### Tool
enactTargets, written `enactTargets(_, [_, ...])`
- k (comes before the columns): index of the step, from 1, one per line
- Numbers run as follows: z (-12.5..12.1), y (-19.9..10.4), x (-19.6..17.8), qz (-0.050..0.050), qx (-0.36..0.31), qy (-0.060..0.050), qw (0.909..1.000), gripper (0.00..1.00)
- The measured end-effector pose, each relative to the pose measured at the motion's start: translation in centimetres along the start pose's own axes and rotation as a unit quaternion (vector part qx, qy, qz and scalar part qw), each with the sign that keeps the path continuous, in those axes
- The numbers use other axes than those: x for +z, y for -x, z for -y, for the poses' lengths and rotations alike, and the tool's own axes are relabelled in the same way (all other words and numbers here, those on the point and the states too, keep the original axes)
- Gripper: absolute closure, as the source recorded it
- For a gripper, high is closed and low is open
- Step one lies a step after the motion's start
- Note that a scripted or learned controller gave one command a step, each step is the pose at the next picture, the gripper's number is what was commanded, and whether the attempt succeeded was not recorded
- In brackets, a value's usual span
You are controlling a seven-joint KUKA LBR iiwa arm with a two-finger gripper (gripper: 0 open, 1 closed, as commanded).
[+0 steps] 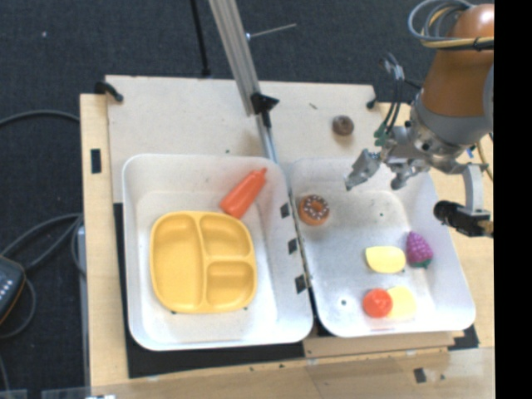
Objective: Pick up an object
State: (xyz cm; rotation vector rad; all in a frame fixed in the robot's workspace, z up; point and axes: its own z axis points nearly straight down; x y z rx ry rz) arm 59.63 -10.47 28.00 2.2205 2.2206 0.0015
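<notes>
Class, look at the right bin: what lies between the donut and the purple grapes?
In the camera view, bare bin floor lies between the donut and the purple grapes.

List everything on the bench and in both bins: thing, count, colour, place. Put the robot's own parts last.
bins: 2, white, side by side on the bench
divided plate: 1, yellow, left bin, toward its front
carrot-like piece: 1, orange, left bin, far right corner
donut: 1, brown with sprinkles, right bin, far left part
grapes: 1 bunch, purple, right bin, right side
oval piece: 1, yellow, right bin, just left of the grapes
round piece: 1, red-orange, right bin, near front
pale piece: 1, light yellow, right of the red-orange one
small disc: 1, brown, on the bench behind the right bin
arm: 1, grey and orange, at right
claw: 1, grey, open, above the right bin's far part, holding nothing
</notes>
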Motion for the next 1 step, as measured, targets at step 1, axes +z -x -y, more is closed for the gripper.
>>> enactTargets(1, [5.94,-7.11,8.21,-0.002,-0.003,-0.006,1.0000,0.00])
